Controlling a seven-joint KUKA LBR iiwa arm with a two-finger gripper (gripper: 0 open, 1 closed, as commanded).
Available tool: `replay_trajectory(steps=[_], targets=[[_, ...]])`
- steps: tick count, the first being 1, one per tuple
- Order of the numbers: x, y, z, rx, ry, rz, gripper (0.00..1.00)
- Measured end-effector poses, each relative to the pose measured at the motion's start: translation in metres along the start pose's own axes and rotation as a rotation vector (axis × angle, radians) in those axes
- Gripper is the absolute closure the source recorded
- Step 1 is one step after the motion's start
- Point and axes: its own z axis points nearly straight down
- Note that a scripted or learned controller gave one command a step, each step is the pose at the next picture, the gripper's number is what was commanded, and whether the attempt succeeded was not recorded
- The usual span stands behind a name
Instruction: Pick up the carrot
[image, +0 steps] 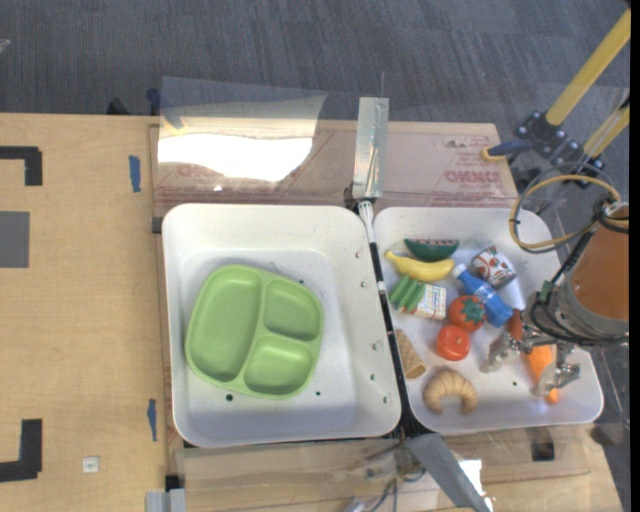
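The carrot (541, 363) is a small orange piece lying near the front right corner of the right bin (580, 408). My gripper (535, 363) is down over it, coming in from the right under the orange-banded wrist. One metal finger (503, 351) stands left of the carrot and the other sits to its right, with gaps on both sides. The gripper is open and straddles the carrot without closing on it.
The right bin also holds a watermelon slice (432, 246), a banana (420, 267), a can (493, 265), a blue bottle (482, 290), a tomato (465, 310) and a croissant (452, 390). A green divided plate (255, 330) lies in the left bin (190, 240).
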Motion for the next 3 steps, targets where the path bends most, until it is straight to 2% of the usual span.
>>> replay_trajectory(steps=[1,2,3], targets=[[0.021,0.003,0.0,0.001,0.006,0.257,0.0],[0.018,0.0,-0.013,0.011,0.0,0.258,1.0],[0.018,0.0,-0.012,0.009,0.001,0.259,0.0]])
